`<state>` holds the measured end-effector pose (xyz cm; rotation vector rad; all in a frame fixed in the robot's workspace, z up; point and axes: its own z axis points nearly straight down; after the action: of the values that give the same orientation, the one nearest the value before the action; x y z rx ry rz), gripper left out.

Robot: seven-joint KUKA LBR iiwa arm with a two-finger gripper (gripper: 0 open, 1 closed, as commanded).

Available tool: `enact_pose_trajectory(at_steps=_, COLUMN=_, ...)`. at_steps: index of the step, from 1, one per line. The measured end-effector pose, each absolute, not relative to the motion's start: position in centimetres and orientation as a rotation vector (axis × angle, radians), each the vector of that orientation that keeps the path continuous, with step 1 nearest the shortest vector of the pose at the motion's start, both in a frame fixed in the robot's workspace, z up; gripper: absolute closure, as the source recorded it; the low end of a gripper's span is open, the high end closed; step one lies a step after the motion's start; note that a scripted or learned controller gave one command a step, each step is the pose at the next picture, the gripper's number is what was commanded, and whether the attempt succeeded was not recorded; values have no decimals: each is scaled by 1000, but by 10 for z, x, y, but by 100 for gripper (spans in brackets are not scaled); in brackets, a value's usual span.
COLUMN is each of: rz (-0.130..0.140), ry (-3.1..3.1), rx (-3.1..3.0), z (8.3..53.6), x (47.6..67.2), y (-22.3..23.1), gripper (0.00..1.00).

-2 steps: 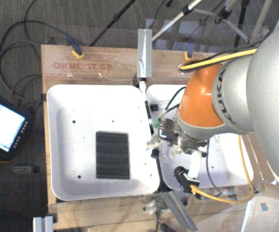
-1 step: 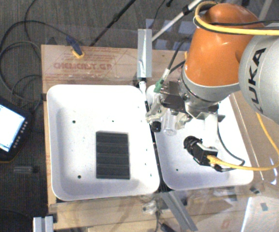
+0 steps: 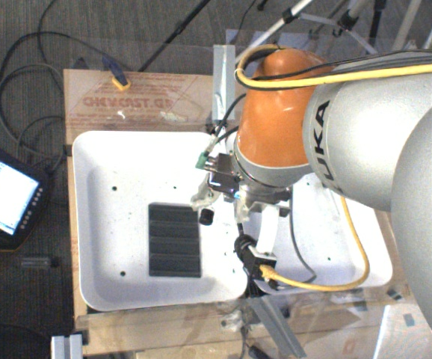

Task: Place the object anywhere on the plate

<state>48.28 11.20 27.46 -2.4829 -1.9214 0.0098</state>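
A black ribbed rectangular plate [image 3: 175, 239] lies flat on the floor of the left bin [image 3: 104, 163], near its front. My gripper [image 3: 223, 211] hangs under the orange wrist band [image 3: 276, 118], over the right side of the left bin, just right of the plate's upper right corner. Its two fingers stand apart, one with a dark tip [image 3: 205, 215] close to the plate's edge. Between them I see only white bin floor and no object. The arm hides the strip between the two bins.
The big grey arm [image 3: 380, 140] covers most of the right bin [image 3: 373, 268]. A yellow cable [image 3: 350, 275] loops down over that bin. A teach pendant [image 3: 5, 198] lies left of the bench, and a cardboard sheet [image 3: 141, 103] sits behind the left bin.
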Motion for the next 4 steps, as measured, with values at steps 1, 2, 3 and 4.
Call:
enact_pose_trajectory(at_steps=1, rz=9, ry=-2185, rx=-2254, z=257, x=482, y=199, gripper=100)
enact_pose_trajectory(at_steps=2, rz=5, ry=-2526, rx=-1869, z=315, x=484, y=179, gripper=100)
enact_pose_trajectory(at_steps=3, rz=8, ry=-2484, rx=-1919, z=229, x=482, y=210, gripper=100)
enact_pose_trajectory(at_steps=4, rz=9, ry=-2547, rx=-1831, z=138, x=482, y=130, gripper=100)
